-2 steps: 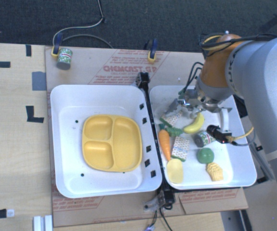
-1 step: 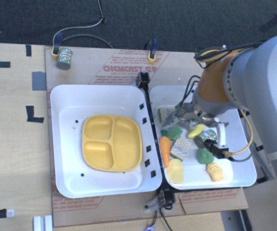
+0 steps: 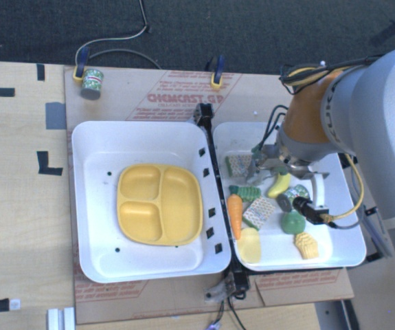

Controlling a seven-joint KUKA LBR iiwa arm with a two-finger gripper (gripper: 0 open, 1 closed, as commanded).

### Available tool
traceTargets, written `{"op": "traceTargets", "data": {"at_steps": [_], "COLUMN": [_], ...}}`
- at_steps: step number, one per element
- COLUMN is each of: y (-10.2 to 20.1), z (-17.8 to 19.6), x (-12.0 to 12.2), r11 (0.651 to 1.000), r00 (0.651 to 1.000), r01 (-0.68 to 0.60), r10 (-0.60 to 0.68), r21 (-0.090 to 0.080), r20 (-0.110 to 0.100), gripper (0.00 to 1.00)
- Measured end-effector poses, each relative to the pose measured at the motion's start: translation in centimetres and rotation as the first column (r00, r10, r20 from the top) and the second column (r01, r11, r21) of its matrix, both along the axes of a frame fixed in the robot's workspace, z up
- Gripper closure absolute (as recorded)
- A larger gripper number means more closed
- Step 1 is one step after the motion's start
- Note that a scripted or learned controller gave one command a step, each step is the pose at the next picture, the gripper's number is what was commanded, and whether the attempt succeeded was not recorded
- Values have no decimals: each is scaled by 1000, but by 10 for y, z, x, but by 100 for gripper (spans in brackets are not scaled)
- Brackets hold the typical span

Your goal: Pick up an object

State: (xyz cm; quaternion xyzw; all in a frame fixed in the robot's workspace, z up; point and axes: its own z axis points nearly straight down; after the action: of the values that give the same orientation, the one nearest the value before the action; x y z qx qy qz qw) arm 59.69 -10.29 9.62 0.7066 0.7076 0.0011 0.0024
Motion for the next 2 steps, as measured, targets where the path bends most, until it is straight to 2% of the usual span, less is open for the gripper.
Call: {"op": "traceTargets", "data": {"at_steps": [1,2], "y": [0,8], "z": [0,-10], "x": [0,-69], "r11": [1000,1000], "r00": [1000,1000], "r01": [0,1], "r10": [0,-1], "r21": [0,1], "r20": [-1,-2], "gripper": [0,0]}}
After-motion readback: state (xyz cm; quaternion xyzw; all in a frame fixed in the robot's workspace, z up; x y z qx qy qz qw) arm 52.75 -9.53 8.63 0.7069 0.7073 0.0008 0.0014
